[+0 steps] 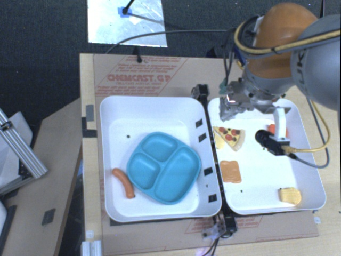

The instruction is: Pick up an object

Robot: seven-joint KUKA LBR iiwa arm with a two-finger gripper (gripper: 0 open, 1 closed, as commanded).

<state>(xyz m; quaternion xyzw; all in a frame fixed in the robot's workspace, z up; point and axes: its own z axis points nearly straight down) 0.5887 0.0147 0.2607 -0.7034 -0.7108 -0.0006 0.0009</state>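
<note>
Hovering at the right bin's (pixel 311 183) far-left corner: tool (pixel 230 110), finger state unreadable. Directly beneath, near side: pizza slice (pixel 230 136), flat on the floor; likely light, stiff toy plastic, thin and slippery. Suggested hold: across its narrow edges.

The desk (pixel 64 143) is light brown. A flat brown cardboard sheet (pixel 139 74) with red letters lies on it. Two white bins sit side by side on the cardboard, touching: the left bin (pixel 109 159) and the right bin (pixel 308 159). A shiny silver sheet (pixel 127 16) lies behind the desk.
</note>
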